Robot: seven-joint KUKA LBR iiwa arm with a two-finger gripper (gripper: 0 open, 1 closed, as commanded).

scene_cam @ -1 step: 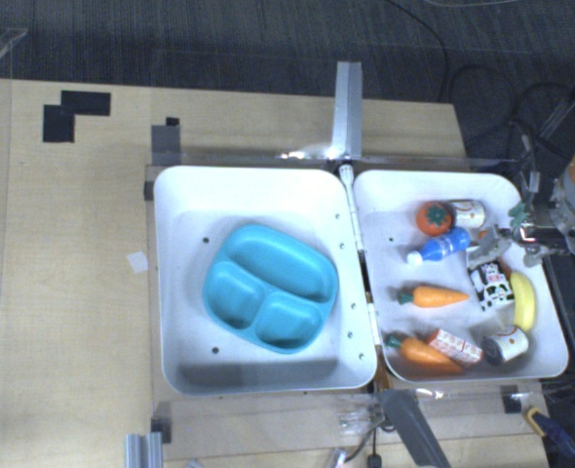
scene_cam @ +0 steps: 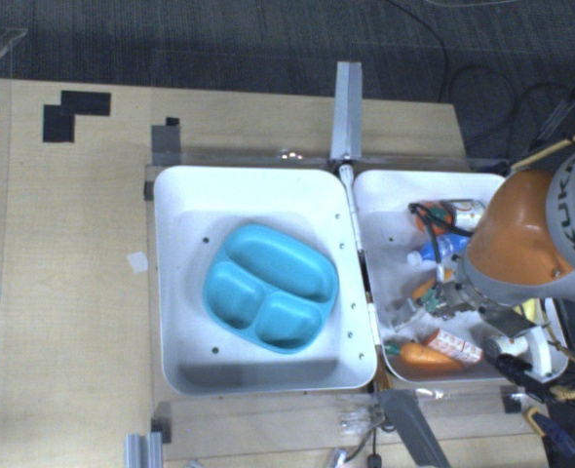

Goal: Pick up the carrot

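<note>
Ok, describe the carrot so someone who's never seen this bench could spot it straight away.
Look in the right bin, the cluttered one, along its near edge. The carrot lies flat there, just below the gripper. It is the plain orange tapered piece, with a small white-and-red packet resting against it.

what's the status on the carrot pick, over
Gripper low in the right bin, among clutter. Carrot lying at the bin's near edge, not gripped. Small carton resting against the carrot; other items crowd close by.
</note>
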